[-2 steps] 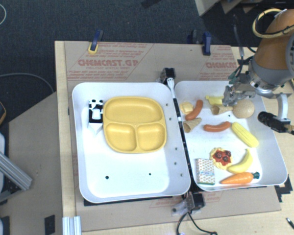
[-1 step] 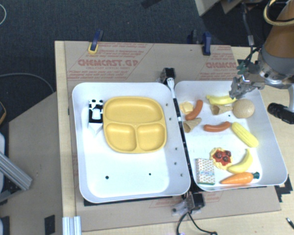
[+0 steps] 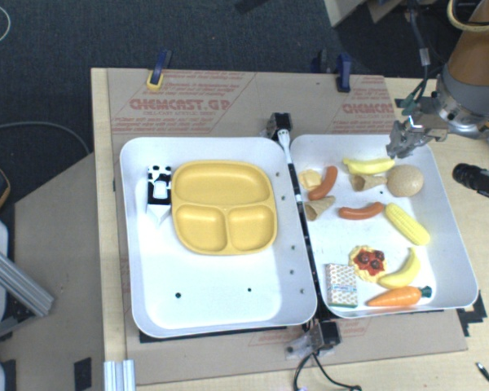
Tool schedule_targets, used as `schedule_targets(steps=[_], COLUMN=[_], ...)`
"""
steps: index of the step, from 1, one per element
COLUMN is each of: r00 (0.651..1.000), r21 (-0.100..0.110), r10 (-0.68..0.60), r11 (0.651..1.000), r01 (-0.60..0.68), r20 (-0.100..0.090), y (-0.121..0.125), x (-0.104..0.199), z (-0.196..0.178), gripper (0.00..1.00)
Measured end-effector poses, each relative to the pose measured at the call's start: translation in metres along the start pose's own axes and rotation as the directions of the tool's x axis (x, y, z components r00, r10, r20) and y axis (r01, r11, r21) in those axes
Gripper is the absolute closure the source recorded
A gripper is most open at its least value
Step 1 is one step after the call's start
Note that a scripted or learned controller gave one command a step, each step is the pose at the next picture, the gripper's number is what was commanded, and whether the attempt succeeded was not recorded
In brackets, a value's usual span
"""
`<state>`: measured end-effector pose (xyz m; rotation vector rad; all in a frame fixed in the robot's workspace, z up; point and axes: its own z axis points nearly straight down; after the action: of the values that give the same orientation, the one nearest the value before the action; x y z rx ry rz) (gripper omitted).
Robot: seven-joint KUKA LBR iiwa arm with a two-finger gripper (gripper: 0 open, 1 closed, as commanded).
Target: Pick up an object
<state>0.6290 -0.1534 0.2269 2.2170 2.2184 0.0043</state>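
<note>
From above, the surface carries 2 white bins: the left bin (image 3: 138, 243) has a yellow divided tray (image 3: 224, 206), the right bin (image 3: 452, 235) a scatter of toy food. The pincer (image 3: 404, 141) hangs over the right bin's far edge; whether it is released or clenched I cannot tell. Just beside it, toward the bin's middle, lies a small banana (image 3: 368, 166), long axis running left to right. A brown potato (image 3: 405, 181) sits just nearer the front.
</note>
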Motion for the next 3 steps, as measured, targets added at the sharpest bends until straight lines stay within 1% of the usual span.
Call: schedule_targets(steps=[1, 2, 3], r00=[1.000, 1.000, 1.000], r21=[0.010, 0.009, 0.011], r10=[-0.002, -0.002, 0.000], r11=[1.000, 1.000, 1.000], r01=[0.002, 0.002, 0.000], r20=[-0.004, -0.004, -0.004], y=[-0.038, -0.069, -0.109], x=[0.031, 0.061, 0.083], z=[0.010, 0.007, 0.007], gripper=[1.00, 1.00, 1.00])
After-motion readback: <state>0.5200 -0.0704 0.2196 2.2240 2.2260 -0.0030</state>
